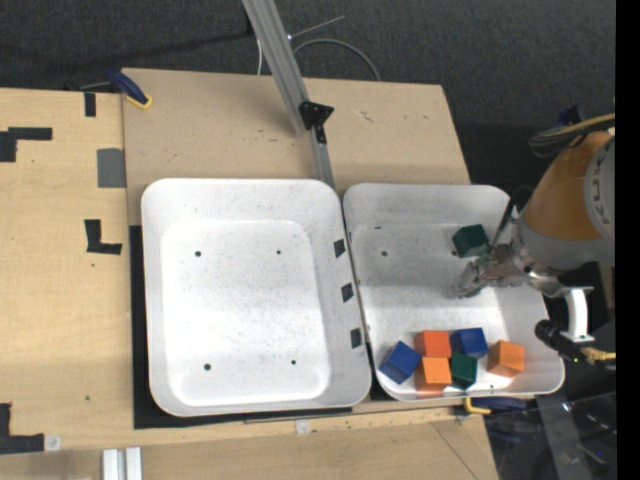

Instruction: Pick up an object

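bench: we're looking down at a slant on a pale wooden bench (250, 138) with two shallow white bins side by side.
left bin: the left bin (160, 208) shows us just bare speckled white floor with a few dark dots.
right bin: the right bin (400, 208) is where all the blocks are.
arm: it comes in from the right, orange band (560, 203) above the wrist, and hangs over the right bin's far right side.
gripper: the gripper (478, 276) sits low over the bin floor, about mid-height on the right side.
fingers: honestly we cannot tell if they're spread or closed (it's a small grey blur from up here), and we see nothing between them.
dark green block: the dark green block (469, 239) lies on the bin floor just beside the gripper, toward the far side, apart from the rest; touching or not, we can't say.
cluster: along the near edge of the right bin there's a tight bunch: blue block (399, 361) at the left, then orange block (434, 343) with a second orange block (435, 371) in front of it, another blue block (470, 342), a small green block (463, 368), and a third orange block (507, 357) at the right end.
pole: a grey metal pole (275, 38) slants down from the top toward the gap between the bins.
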`<state>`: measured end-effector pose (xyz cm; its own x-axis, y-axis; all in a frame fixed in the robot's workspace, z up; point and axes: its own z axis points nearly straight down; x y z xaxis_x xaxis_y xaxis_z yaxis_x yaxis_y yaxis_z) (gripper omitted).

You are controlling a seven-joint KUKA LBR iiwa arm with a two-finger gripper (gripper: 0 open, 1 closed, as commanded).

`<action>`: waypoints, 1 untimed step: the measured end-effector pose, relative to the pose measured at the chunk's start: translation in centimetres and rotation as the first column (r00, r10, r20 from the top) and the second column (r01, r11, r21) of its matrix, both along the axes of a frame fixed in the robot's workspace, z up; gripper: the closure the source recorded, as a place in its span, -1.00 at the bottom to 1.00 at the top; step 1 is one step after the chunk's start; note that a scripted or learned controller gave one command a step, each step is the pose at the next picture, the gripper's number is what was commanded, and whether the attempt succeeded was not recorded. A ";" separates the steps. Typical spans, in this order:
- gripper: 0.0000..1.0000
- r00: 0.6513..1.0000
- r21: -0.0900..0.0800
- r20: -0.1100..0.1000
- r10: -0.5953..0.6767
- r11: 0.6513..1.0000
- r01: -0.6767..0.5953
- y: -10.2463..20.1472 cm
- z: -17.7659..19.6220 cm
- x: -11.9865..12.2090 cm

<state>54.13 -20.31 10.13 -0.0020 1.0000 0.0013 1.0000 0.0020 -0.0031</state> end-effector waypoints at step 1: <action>1.00 1.000 -0.002 0.006 0.000 1.000 0.000 0.4 4.3 -0.1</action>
